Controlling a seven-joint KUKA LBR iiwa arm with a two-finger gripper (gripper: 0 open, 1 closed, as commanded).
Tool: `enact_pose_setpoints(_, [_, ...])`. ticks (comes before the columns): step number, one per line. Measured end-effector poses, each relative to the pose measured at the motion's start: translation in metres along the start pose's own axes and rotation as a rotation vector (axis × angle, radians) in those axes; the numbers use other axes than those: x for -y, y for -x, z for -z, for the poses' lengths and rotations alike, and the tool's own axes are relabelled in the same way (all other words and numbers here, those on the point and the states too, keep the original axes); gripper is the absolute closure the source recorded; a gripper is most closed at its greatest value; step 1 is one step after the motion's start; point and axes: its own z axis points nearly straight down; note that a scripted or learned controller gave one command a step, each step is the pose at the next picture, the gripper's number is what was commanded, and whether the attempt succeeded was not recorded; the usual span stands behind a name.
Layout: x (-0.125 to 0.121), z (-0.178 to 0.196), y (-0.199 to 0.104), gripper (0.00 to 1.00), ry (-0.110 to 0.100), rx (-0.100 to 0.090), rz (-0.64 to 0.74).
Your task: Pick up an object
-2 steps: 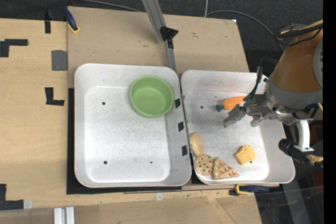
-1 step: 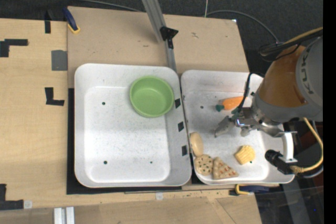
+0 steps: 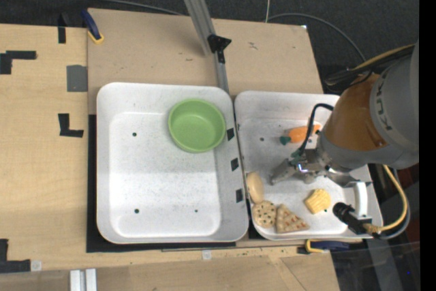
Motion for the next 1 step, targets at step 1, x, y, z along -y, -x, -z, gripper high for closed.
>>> enact_pose_setpoints(1, [0.0002, 0.0107, -0.0008, 1.00, -0.001, -0.002, 0.001])
